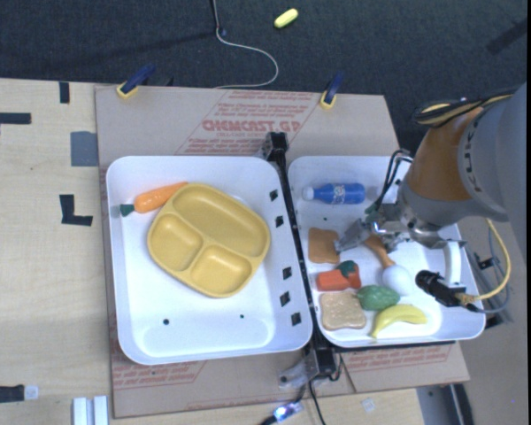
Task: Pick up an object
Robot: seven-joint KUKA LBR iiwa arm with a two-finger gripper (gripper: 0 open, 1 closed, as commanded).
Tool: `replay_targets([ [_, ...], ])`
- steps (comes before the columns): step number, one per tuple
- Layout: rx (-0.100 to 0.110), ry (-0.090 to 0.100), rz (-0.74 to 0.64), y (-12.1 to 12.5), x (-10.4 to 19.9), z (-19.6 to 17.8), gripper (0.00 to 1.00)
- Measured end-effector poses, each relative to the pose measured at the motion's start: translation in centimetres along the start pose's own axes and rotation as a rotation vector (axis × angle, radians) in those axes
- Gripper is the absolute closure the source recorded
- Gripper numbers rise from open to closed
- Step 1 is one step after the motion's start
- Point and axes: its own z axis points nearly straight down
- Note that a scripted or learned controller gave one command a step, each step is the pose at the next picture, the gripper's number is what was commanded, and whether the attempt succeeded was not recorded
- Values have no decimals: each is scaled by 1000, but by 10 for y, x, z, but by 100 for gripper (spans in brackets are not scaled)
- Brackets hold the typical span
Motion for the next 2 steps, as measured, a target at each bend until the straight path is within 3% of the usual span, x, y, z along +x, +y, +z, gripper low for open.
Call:
replay_targets([
  [1,-4,1,-1,1,0,-13,100],
  [2,-8,0,0,-8,3,-62,100],
])
